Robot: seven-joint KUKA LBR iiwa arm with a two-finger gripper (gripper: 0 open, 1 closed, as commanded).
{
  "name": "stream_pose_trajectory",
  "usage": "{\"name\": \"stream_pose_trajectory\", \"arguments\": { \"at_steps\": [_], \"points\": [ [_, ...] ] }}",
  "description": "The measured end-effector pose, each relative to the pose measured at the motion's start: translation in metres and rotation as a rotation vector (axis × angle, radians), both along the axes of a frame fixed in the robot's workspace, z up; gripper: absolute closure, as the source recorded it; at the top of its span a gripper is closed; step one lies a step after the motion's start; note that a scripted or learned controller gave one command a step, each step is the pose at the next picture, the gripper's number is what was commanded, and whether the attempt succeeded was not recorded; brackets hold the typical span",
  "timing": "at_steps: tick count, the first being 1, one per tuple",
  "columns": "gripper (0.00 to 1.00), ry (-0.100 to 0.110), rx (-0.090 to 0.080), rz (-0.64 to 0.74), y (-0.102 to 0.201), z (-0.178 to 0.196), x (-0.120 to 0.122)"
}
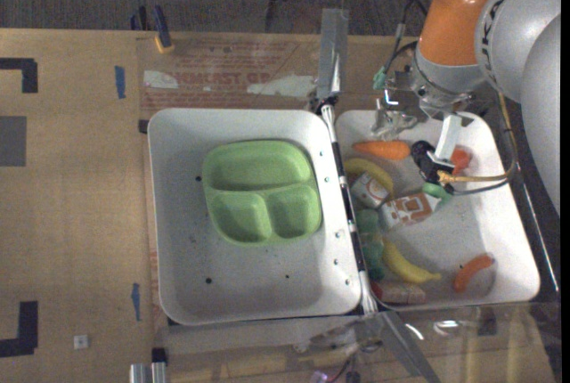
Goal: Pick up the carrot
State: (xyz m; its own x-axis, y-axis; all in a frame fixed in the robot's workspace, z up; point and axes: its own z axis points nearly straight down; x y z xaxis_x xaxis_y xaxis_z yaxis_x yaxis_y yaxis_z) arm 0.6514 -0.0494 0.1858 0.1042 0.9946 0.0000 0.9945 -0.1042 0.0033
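The carrot (381, 150) is orange and lies flat near the far left corner of the right bin (503, 221). My gripper (390, 118) hangs just above it, at the carrot's far side, under the orange wrist band. Its metal tips are small and partly lost against the bin wall. Nothing is visibly lifted; the carrot rests on the bin floor.
The right bin also holds a banana (370, 169), a small can (369, 191), a carton (410, 210), a second banana (410, 265), a red-orange sausage (472, 272) and green items (370, 248). A green divided plate (263, 190) sits in the left bin (169, 194).
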Motion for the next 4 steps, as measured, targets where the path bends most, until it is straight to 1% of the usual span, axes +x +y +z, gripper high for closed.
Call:
{"name": "stream_pose_trajectory", "arguments": {
  "at_steps": [1, 2, 3, 4],
  "points": [
    [0.00, 0.001, 0.000, 0.000, 0.000, -0.001, 0.000],
    [0.00, -0.002, -0.001, 0.118, -0.038, -0.084, -0.012],
    [1.00, -0.004, -0.001, 0.115, -0.039, -0.074, -0.012],
    [1.00, 0.001, -0.001, -0.126, -0.055, -0.091, -0.007]
  ]
}}
